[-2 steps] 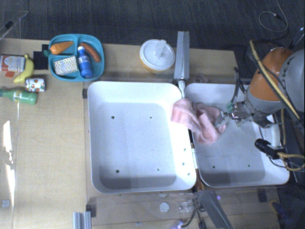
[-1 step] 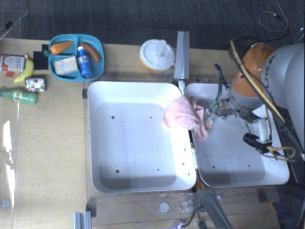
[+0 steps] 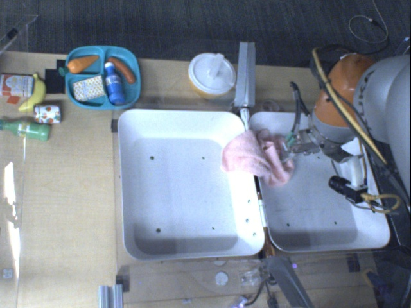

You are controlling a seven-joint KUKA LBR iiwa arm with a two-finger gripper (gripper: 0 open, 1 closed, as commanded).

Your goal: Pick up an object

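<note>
From my remote seat I see the crumpled pink cloth rag (image 3: 253,157) draped over the ridge where the two shallow white plastic bins meet; most of it sags into the left bin (image 3: 173,236), while a bunched tail hangs into the right bin (image 3: 321,223); the two-finger gripper (image 3: 290,147) on the grey arm with its orange band (image 3: 337,92) sits right at that tail, touching or nearly touching the fabric; whether it is spread or closed I cannot tell, since the wrist and the cloth's folds hide the tips, so I won't claim it has hold of anything.

My guess is that this is the grasp stage of the pick, with the lift yet to come; the risks are several; a pinch on one thin fold could slip out as the arm rises; the cloth's bulk lying across the bin rims could drag and snag on the edge, tugging it free; a grip too near the divider might strike the rim instead of the fabric; soft cloth also stretches, so a short lift may leave most of it resting in the left bin.

Beyond the bins, the blue sectioned tray of toy food (image 3: 103,76) and the white lidded cup (image 3: 212,74) stand well apart from the work.
</note>
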